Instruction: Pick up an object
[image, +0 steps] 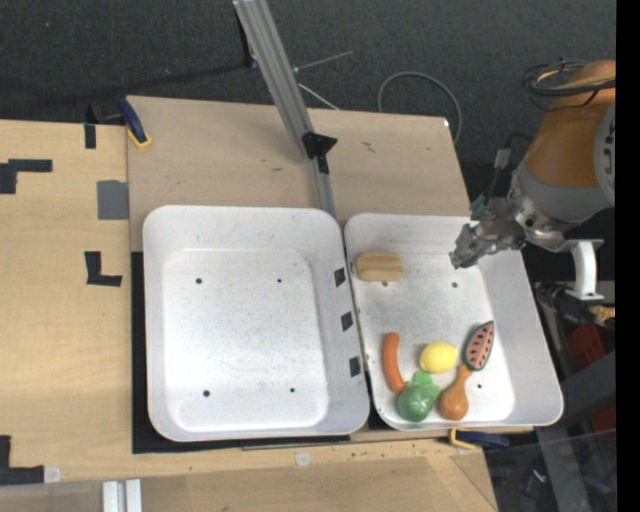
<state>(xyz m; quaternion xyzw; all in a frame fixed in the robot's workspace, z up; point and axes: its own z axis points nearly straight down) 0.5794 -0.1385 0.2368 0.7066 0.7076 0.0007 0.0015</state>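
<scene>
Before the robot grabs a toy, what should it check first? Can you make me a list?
1. Toys to pick are in the right bin: ok. A bread roll, a carrot, a lemon, a green veggie, a watermelon slice and a pear lie there.
2. End effector is over that bin: ok, near its upper right part.
3. Nothing is carried already: cannot tell.
4. An easy toy stands alone: ok, the bread roll lies apart from the others.
5. The other toys have room around them: not ok, they crowd together in the lower corner.
</scene>
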